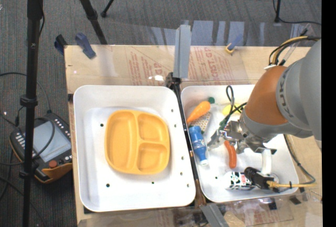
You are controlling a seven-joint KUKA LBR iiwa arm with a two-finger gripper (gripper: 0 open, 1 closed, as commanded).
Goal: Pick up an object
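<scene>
here's the bench (121, 65), pale wood with red lettering across its top, and two shallow white bins sitting on it side by side. the left bin (84, 168) and the right bin (294, 171) nearly touch along their inner rims, a grey upright post (182, 52) standing on the bench just behind that seam.
</scene>
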